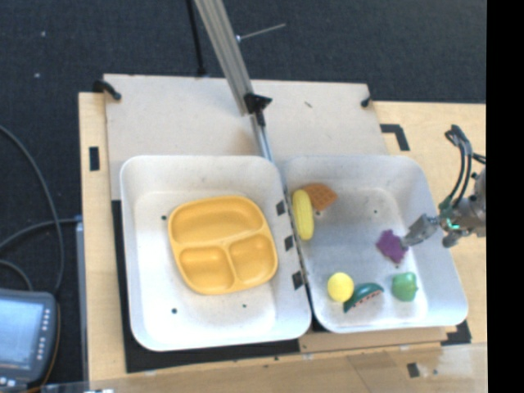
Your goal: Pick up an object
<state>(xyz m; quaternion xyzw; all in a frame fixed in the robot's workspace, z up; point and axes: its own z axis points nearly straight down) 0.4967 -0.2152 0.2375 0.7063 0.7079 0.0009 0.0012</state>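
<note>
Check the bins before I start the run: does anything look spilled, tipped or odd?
Nothing stands out. The yellow tray lies flat in the left bin. The toys lie loose in the right bin, none over the rim. The gripper sits by the purple toy.

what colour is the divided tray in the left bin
Yellow. The divided tray shows plainly in the camera view, lying in the left bin.
</note>
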